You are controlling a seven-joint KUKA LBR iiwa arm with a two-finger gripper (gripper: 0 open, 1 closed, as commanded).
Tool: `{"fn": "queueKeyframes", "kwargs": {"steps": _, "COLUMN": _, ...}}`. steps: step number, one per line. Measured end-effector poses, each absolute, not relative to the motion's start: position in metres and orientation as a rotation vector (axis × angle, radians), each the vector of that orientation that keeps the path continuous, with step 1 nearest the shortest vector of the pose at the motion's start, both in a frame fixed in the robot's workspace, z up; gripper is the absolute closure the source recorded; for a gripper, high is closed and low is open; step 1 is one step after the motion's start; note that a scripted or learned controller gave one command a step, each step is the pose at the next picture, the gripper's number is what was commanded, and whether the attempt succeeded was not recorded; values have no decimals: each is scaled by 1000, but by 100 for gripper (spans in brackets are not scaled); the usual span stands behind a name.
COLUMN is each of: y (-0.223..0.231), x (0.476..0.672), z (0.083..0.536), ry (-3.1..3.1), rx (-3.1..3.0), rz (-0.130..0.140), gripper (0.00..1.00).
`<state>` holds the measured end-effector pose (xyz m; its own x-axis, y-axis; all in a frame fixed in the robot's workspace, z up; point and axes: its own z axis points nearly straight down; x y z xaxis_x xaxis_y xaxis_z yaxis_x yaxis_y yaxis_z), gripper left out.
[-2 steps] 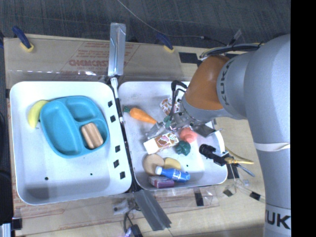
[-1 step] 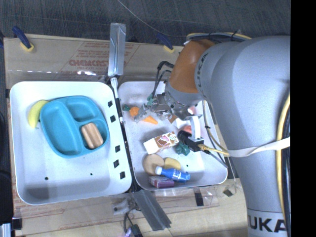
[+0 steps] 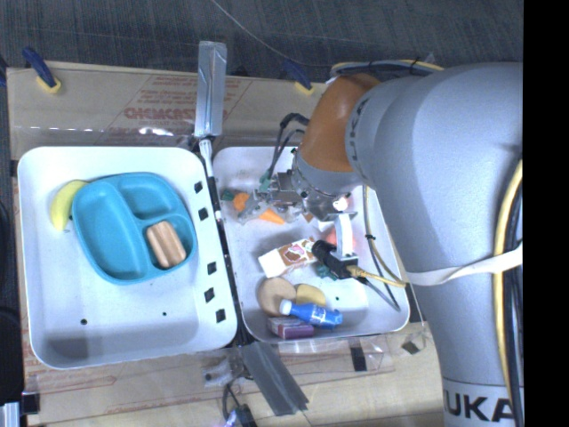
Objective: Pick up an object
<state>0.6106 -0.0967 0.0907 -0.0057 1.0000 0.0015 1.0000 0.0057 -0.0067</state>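
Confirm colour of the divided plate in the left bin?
Blue, clear in the camera view: divided plate, holding a tan roll.

Surface (image 3: pixel 133 96) of brown board, bearing two shallow white bins side by side.

Left bin (image 3: pixel 53 327) and right bin (image 3: pixel 382 305) set edge to edge, parted by a dark divider strip (image 3: pixel 216 256) with a grey metal bar (image 3: pixel 211 87) standing at its far end. Printed red lettering (image 3: pixel 160 109) on the board behind the left bin. Blue clamps on the far edge, one at the left corner (image 3: pixel 42 69), another near the middle (image 3: pixel 298 76).
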Motion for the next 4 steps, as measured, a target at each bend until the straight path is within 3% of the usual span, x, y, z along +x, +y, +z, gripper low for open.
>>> {"fn": "queueKeyframes", "kwargs": {"steps": 1, "y": -48, "x": 597, "z": 196, "ry": -2436, "rx": -1991, "rz": -6, "gripper": 0}}
{"fn": "queueKeyframes", "kwargs": {"steps": 2, "y": -96, "x": 629, "z": 156, "ry": -2358, "rx": -2071, "rz": 6, "gripper": 0}}
{"fn": "queueKeyframes", "kwargs": {"steps": 3, "y": -106, "x": 612, "z": 90, "ry": -1958, "rx": -2450, "rz": 7, "gripper": 0}}
{"fn": "queueKeyframes", "kwargs": {"steps": 4, "y": -105, "x": 658, "z": 100, "ry": -2193, "rx": -2250, "rz": 0, "gripper": 0}}
